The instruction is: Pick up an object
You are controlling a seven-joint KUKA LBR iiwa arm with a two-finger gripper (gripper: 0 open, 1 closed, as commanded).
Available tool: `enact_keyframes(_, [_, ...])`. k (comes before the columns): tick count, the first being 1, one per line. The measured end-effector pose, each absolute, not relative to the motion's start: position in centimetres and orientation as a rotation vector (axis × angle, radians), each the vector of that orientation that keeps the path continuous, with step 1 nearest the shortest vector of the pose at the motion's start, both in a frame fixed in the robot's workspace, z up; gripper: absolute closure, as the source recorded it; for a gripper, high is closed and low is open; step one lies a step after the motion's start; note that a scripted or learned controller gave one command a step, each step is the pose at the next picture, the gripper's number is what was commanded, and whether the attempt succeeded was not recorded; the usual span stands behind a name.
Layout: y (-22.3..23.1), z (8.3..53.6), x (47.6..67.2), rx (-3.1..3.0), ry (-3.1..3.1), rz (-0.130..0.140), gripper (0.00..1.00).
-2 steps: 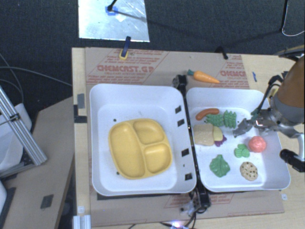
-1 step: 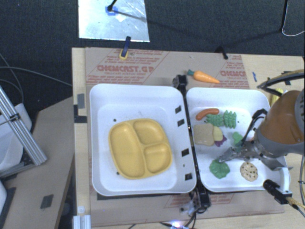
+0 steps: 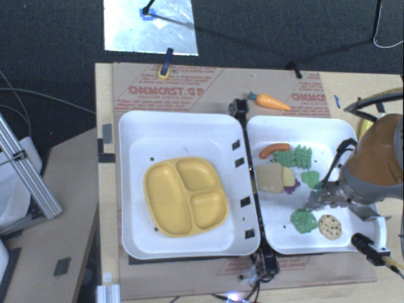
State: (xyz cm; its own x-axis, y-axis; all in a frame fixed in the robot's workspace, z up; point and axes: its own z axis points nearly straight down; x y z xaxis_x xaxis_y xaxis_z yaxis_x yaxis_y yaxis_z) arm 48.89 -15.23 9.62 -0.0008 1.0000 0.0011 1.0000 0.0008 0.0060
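The right bin (image 3: 328,128) holds several toy foods: a red sausage (image 3: 274,149), a dark green leafy piece (image 3: 295,157), a tan bread slice (image 3: 269,178) with a purple bit (image 3: 290,180), a small green piece (image 3: 310,178), a green broccoli-like piece (image 3: 303,220) and a cookie (image 3: 329,226). My gripper (image 3: 320,199) reaches in from the right, low over the bin floor, just above the cookie and right of the bread. The grey and orange arm (image 3: 379,163) covers the bin's right side.
The left bin (image 3: 136,169) carries a yellow divided plate (image 3: 185,196). A toy carrot (image 3: 269,101) lies on the cardboard behind the right bin. A black divider with clips (image 3: 247,169) runs between the bins. A metal frame (image 3: 25,169) stands at far left.
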Motion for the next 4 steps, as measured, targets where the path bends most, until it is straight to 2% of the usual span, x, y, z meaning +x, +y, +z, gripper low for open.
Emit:
enact_keyframes(1, [-13.1, 8.5, 48.8, 2.214, 2.222, 0.003, 1.00])
enact_keyframes(2, [-8.8, 12.8, 49.4, 2.210, 2.228, 0.007, 1.00])
enact_keyframes(3, [-9.1, 12.5, 49.2, 2.218, 2.223, 0.002, 0.00])
enact_keyframes(4, [-12.4, 8.2, 48.5, 2.225, 2.220, -0.003, 0.00])
